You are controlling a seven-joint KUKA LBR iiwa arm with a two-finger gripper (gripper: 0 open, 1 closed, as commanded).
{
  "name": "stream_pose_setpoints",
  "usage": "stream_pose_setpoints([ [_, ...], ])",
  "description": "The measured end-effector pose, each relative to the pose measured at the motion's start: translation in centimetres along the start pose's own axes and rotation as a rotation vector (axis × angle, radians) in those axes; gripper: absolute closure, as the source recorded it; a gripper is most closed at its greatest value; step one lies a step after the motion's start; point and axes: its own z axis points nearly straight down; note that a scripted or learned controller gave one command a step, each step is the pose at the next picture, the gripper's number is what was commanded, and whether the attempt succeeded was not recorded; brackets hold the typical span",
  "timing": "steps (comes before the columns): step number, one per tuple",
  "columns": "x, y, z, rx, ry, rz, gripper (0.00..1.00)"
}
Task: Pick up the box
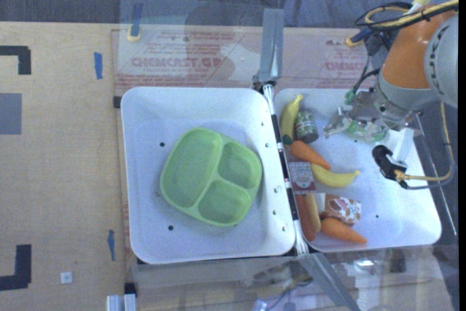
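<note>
Counter (58, 178) with red lettering, possibly "CHEMCAST GP"; box (343, 208) label illegible; gripper (354, 122) jaws' state indeterminate.

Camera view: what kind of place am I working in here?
Likely a lab bench for robot picking trials: two white bins side by side, toy food such as a banana, and blue tape marks on the benchtop.

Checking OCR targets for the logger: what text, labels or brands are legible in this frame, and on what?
"CHEMCAST GP", red print, blurred, my best reading: on the clear acrylic sheet behind the left white bin.
Red print on the sheet behind the right white bin: cut off by the arm, unreadable.
Small red-and-white box: print too small.
Dark little can: label too blurred.
Red-and-white packet by the divider: unreadable.
</note>
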Motion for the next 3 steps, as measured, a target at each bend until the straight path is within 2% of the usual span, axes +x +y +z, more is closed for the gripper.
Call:
stream_pose_setpoints([
  [1,-5.9,-2.9,3.2,-0.003,0.0,0.029,0.0],
  [2,-5.4,4.8,3.3,0.017,0.002,-0.078,0.0],
  [3,-5.4,4.8,2.4,0.022,-0.002,-0.08,1.0],
])
